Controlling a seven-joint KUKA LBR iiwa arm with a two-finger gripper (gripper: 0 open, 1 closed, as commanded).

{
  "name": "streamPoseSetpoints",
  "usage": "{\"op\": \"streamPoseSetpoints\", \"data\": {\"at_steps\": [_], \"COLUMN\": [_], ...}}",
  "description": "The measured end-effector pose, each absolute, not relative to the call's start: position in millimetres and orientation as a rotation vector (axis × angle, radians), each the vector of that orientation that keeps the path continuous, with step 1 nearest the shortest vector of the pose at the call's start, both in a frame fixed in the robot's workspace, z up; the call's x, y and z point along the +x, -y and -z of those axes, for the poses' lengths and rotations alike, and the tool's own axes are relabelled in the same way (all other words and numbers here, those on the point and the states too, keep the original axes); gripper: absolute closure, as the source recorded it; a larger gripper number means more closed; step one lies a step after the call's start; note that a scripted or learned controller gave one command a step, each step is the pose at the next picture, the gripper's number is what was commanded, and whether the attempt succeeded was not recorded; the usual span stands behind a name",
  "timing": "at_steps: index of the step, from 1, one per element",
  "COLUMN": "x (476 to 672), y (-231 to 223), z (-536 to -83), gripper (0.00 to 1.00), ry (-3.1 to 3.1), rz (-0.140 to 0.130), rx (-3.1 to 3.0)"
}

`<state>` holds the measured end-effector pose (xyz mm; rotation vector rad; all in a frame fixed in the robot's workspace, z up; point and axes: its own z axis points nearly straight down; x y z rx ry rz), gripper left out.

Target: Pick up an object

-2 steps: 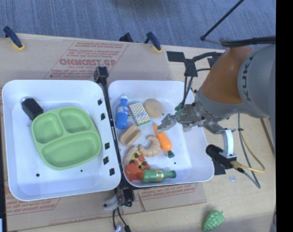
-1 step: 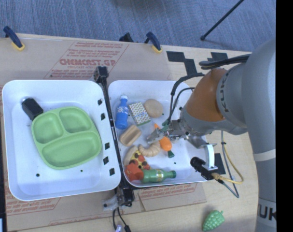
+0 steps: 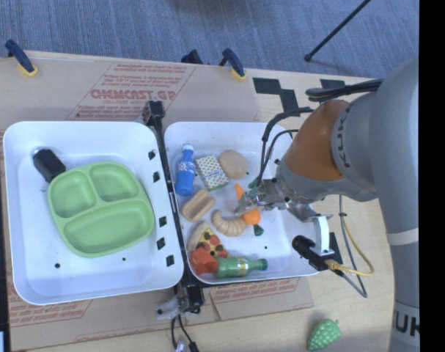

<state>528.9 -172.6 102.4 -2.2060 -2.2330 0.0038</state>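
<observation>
Red "CHEMCAST GP" print [image 3: 132, 94] on the brown cardboard covering the surface [image 3: 75, 75]; grey carpet beyond. Down in the right bin [image 3: 277, 134], pincer [image 3: 253, 196] over a toy carrot [image 3: 249, 213] beside the croissant [image 3: 229, 224]. Finger spread: impossible to tell.

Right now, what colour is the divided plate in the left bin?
Light green. The divided plate shows best in the camera view, lying in the white left bin.
</observation>
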Motion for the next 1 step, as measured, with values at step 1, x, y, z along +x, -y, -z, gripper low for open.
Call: {"op": "streamPoseSetpoints", "data": {"at_steps": [1], "x": [566.2], "y": [149.9], "z": [-205.5], "gripper": [1.0], "ry": [2.227], "rz": [-0.001], "rx": [-2.213]}}
